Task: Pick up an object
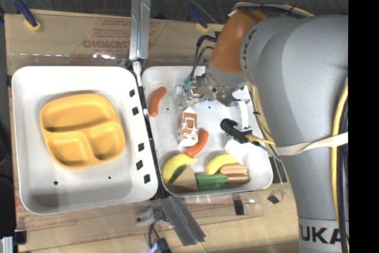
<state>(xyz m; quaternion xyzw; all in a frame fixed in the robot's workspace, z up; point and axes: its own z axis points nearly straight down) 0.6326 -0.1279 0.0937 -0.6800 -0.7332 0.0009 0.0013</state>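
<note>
- Gripper [190,92] hovers low in the right bin [256,178]; whether it's clenched, I cannot tell.
- Carton [188,127] lies just below it, touching one sausage [198,143].
- Another sausage [156,101] sits left; bananas [175,166] nearer the front.
- Yellow tray [82,129] in left bin [35,186].

2 bins [23,127], 1 yellow tray [82,129], 2 sausages [156,101], 2 bananas [176,165], 1 carton [188,127].

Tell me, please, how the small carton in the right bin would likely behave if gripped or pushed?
The carton lies flat, so a push should slide it, not tip it. It looks boxy and probably light; a firm squeeze might dent it. A sausage touches its lower end and would likely shift too.
</note>
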